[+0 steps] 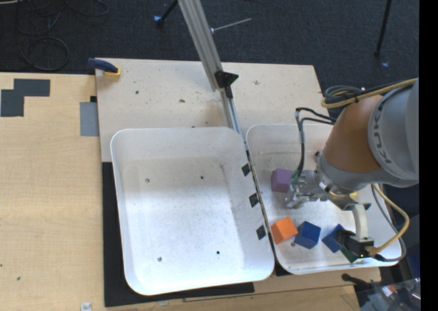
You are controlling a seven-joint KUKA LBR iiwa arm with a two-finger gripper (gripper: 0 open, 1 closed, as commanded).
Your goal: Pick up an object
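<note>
1. Fingers (299, 195) are hanging low in the right bin (309, 270), just right of the purple block (280, 180); their spread I cannot tell.
2. Approach step, I judge: nothing is sitting between them.
3. Next move calls for centring over that block, or the orange block (284, 229) nearer.

Single fixed camera above the bench (171, 90), angled down, both white bins (123, 166) in frame

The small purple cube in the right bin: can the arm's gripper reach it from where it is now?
Probably yes. The small purple cube lies apart from the orange cube and the blue cube, and the gripper hangs just beside it in the right white bin, with nothing between them.
</note>
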